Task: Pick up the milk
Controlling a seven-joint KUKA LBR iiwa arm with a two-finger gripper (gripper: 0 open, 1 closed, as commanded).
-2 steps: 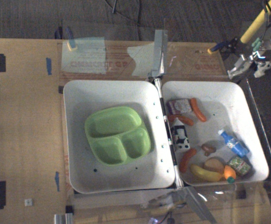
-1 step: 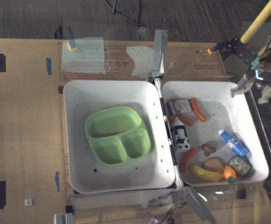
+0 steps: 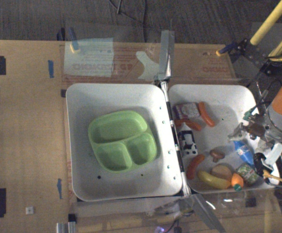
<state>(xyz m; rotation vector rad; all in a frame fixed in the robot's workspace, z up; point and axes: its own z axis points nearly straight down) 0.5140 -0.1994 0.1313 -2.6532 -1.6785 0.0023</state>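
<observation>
Here, camera view: the small black-and-white milk carton (image 3: 187, 143) lies against the right white bin's (image 3: 218, 92) left wall, long axis along that wall. The gripper (image 3: 257, 130) hovers near the right edge, the carton well leftward; jaws' state indiscernible.

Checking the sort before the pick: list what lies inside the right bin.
Right bin holds the milk by its left wall, sausages, a purple packet, a banana, and other toy foods. The gripper and arm cover the right edge; anything beneath is hidden.
</observation>
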